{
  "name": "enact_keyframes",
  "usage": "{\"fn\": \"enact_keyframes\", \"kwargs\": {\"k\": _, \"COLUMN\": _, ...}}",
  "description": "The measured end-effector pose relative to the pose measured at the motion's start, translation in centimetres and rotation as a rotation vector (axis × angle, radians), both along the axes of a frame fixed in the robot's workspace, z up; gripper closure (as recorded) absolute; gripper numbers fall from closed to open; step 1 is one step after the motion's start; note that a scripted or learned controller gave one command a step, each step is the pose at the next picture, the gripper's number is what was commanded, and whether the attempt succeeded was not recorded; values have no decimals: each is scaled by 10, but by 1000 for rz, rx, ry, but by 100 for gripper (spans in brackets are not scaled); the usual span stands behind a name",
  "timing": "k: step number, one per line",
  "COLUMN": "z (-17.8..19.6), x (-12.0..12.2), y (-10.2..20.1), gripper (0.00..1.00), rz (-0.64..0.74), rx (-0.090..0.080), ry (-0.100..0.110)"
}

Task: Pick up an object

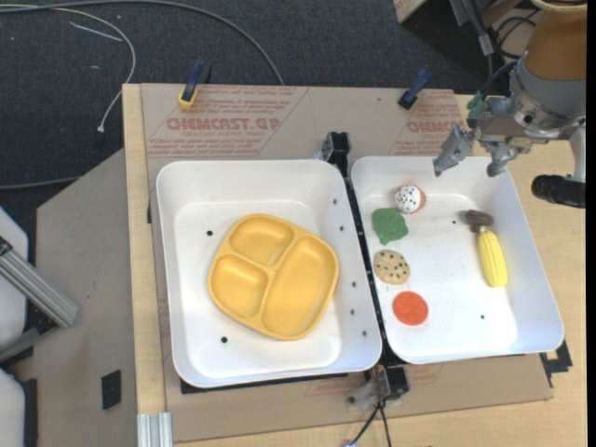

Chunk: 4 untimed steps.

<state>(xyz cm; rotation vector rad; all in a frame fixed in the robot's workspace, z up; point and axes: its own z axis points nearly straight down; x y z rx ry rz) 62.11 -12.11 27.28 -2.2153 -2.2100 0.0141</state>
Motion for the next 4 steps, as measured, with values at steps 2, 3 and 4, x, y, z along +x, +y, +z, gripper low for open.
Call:
{"fn": "enact_keyframes", "kwargs": {"k": 2, "z": -46, "x": 9, "y": 8, "gripper": 0, "rz": 4, "rx": -1, "ry": -11}}
{"fn": "enact_keyframes", "kwargs": {"k": 3, "z": -102, "x": 6, "y": 17, "gripper": 0, "rz": 3, "rx": -1, "ry": -11}}
{"fn": "enact_keyframes", "kwargs": {"k": 4, "z": -152, "x": 16, "y": 20, "gripper": 0, "rz": 5, "rx": -1, "ry": -11}}
